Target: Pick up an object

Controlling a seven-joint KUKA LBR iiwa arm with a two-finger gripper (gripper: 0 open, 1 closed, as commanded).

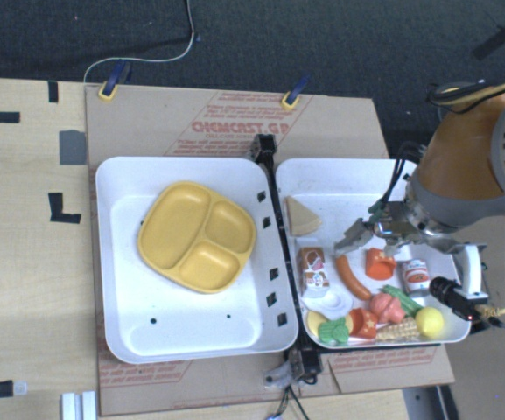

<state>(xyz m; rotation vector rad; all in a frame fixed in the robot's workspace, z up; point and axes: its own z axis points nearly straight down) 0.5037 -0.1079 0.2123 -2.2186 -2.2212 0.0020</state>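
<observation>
From my remote station I see the bench (24, 261), pale wood with black marks, carrying a cardboard sheet (234, 125) printed in red and held at its far edge by a yellow clamp (109, 87) and a blue clamp (294, 93). A white cable (182, 24) runs over the dark floor (340, 24) beyond. Black clips (272, 261) line the seam between the bins.

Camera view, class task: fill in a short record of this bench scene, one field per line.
left bin: holds a yellow divided plate
right bin: holds toy foods, among them a hot dog, a lemon and a bread wedge
gripper: over the right bin, above the toy foods
grasp: nothing seen between its fingers
</observation>
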